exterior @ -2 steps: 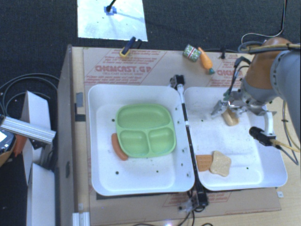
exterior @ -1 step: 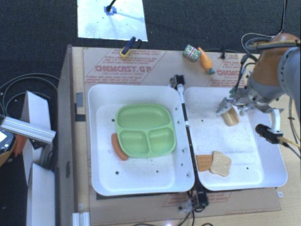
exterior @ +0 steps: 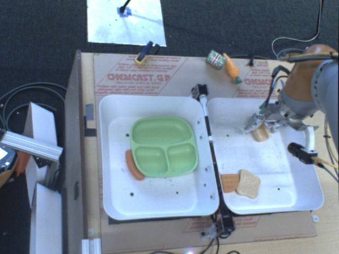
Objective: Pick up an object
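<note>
My gripper [exterior: 259, 124] hangs low over the back part of the right bin [exterior: 302, 194], reaching in from the right. A small tan block [exterior: 260, 135] lies right under its tip, touching or nearly touching it; I cannot tell whether it is held. At the front of the same bin lie a pale bread slice [exterior: 248, 183] and, against its left side, an orange-brown cracker [exterior: 230, 182]. The left bin [exterior: 114, 194] holds a green divided plate [exterior: 163, 146] with an orange sausage [exterior: 133, 165] beside its left edge.
A black divider [exterior: 209, 142] runs between the two bins. Behind the bins, on the cardboard board, lie a green can [exterior: 215, 59], a toy carrot [exterior: 232, 68] and a yellow-black clip [exterior: 143, 54]. A black connector [exterior: 302, 153] on a cable sticks out below the wrist.
</note>
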`<state>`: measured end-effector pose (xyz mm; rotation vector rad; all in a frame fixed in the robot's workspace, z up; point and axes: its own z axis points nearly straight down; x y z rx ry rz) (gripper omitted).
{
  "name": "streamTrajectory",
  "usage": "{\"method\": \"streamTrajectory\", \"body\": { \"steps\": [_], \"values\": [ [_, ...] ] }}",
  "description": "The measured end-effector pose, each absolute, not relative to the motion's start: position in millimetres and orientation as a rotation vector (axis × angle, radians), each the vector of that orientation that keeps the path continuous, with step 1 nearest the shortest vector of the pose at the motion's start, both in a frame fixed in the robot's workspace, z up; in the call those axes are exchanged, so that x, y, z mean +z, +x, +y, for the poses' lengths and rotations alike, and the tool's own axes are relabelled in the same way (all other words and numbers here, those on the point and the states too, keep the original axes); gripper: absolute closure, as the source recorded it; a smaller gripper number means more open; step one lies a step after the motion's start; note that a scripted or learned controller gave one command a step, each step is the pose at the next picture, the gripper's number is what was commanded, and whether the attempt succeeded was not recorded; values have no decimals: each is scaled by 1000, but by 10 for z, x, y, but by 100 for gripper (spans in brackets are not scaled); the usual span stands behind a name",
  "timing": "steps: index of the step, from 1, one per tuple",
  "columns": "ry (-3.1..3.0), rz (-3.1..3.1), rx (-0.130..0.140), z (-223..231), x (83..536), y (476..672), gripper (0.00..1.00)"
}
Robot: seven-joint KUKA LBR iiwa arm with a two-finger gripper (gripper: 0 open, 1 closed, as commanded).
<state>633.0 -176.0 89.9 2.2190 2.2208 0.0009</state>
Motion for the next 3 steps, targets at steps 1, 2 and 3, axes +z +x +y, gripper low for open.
{"method": "streamTrajectory", "body": {
  "steps": [1, 2, 3],
  "values": [
    [2214, 2221, 3, -1762, 1011, 6341, 100],
    [2214, 2224, 7, -1074, 861, 6266, 100],
    [2212, 2226, 10, -234, 1867, 6490, 100]
  ]
}}
